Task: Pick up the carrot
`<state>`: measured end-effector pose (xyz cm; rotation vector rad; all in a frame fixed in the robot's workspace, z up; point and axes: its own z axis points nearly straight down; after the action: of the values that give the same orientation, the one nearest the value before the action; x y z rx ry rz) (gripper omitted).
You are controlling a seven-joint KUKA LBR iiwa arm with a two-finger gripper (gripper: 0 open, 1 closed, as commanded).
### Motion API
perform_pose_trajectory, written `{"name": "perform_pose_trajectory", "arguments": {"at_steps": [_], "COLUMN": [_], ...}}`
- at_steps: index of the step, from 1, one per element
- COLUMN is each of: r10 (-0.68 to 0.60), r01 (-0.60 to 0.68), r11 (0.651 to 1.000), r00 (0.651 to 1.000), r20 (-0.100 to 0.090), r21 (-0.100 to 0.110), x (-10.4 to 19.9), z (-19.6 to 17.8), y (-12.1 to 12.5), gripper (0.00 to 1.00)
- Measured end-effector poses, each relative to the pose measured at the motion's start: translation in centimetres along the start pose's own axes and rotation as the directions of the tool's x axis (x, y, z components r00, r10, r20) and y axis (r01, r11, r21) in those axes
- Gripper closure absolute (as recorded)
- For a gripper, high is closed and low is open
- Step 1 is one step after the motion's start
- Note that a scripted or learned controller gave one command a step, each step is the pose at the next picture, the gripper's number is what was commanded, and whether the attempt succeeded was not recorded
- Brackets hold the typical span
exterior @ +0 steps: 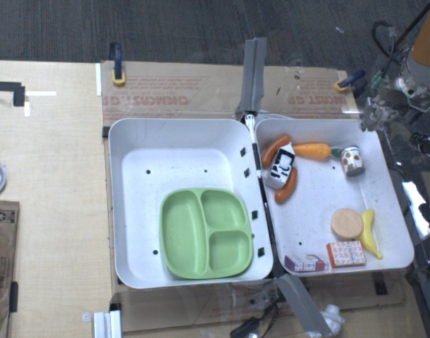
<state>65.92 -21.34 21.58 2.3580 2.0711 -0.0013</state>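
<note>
Right bin point(391, 210): carrot point(312, 151), sausages, can, banana; left bin: green tray point(206, 233). Gripper point(376, 115) state unclear.

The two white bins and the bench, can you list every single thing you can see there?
Carrot: one, orange, right bin, far side.
Sausages: two, reddish, right bin, by the divider.
Small packet: one, black and white, between the sausages.
Can: one, silver, right of the carrot.
Round disc: one, tan, right bin.
Banana: one, yellow, beside the disc.
Boxes: two, red-patterned, near edge.
Divided plate: one, green, left bin.
Clamps: two, yellow and blue, far edge.
Gripper: one, dark, above the right bin's far corner.
</note>
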Motion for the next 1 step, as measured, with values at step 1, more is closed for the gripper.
{"name": "perform_pose_trajectory", "arguments": {"at_steps": [1], "r10": [-0.217], "r01": [0.217], "r11": [0.976], "r00": [0.976], "r20": [0.000], "r21": [-0.001], "x": [0.35], "z": [-2.44], "y": [0.00], "gripper": [1.00]}}
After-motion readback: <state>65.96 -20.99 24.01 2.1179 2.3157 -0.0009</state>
